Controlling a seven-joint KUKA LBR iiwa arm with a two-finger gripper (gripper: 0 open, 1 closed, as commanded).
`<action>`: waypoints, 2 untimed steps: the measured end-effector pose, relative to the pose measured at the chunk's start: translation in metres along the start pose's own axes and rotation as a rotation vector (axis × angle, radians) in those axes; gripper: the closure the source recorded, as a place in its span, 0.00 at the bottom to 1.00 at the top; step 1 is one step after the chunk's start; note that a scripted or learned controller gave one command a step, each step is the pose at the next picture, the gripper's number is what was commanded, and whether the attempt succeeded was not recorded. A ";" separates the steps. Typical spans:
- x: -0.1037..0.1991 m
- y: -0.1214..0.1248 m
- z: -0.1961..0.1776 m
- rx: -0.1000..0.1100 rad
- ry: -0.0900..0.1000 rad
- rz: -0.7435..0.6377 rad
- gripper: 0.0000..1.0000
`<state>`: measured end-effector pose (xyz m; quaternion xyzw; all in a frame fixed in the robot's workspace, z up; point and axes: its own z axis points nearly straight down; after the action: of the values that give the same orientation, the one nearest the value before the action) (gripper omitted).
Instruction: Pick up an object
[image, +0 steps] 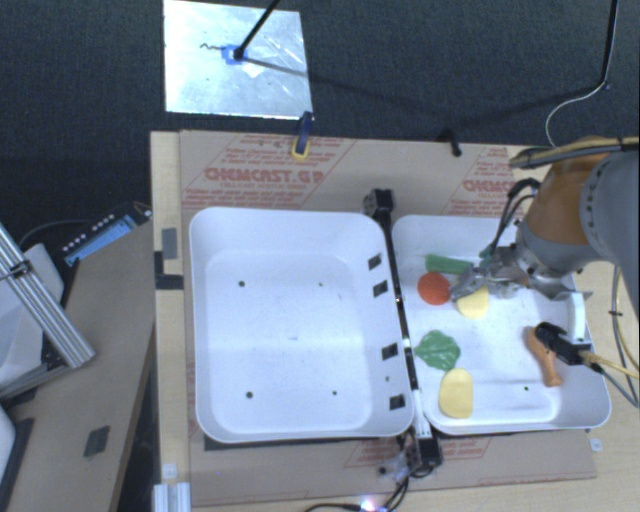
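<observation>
Claw (476, 287) sits low in right bin (590, 405), right at pale yellow lump (474, 304); can't tell how open it is or if it grips anything. Red ball (433, 289) just beside lump, green leaf (438, 349) below.

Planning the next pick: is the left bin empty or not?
Empty: the left bin has a bare white floor with nothing lying on it.

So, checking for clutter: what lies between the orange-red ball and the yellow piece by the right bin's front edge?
In the camera view, a green leaf-like piece lies between the orange-red ball and that yellow piece.
</observation>
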<state>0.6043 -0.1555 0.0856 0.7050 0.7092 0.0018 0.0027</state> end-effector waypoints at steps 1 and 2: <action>-0.019 -0.061 0.001 0.010 0.001 0.008 0.00; 0.022 -0.120 0.001 0.010 0.004 0.006 0.00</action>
<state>0.4838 -0.1346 0.0839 0.7070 0.7072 -0.0003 -0.0025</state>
